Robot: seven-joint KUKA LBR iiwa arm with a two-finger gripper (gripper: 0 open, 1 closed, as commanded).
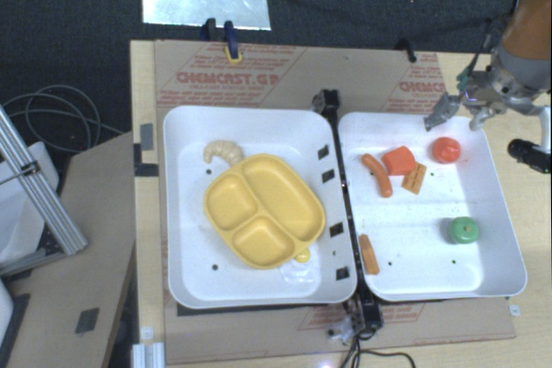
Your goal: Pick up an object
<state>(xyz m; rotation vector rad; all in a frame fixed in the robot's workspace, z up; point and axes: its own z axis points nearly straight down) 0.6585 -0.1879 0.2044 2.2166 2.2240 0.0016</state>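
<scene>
While arm reaches from right, tool point(457, 110) hangs spread, unladen, above right bin point(496, 211).

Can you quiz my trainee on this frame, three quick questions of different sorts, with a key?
1. True or false: the yellow divided plate lies in the left bin.
2. Which item lies nearest the gripper: A green ball, B red tomato, C croissant?
3. How many sausages lie in the right bin?

Key: 1 true. 2 B. 3 two: one beside the orange block, one by the divider.
</scene>
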